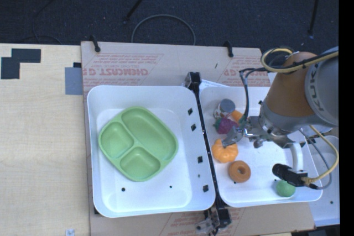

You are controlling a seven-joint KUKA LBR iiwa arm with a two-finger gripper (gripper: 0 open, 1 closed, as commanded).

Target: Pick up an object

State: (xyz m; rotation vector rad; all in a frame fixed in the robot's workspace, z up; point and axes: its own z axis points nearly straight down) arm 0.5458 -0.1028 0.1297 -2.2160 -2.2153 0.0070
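Arm (298, 91) reaching in over the right bin (260, 196), green tray (138, 142) lying in the left bin (110, 202) beside it, gripper (237, 137) hanging above the orange fruit (225, 152), finger state I cannot tell, donut (239, 171) and green ball (285, 189) sitting nearer the right bin's front edge.

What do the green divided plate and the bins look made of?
Green divided plate: likely moulded plastic, one even pale green with soft rounded compartment edges and a dull sheen. White bins, left and right: probably thin formed plastic, smooth with rounded corners; the material is not certain.
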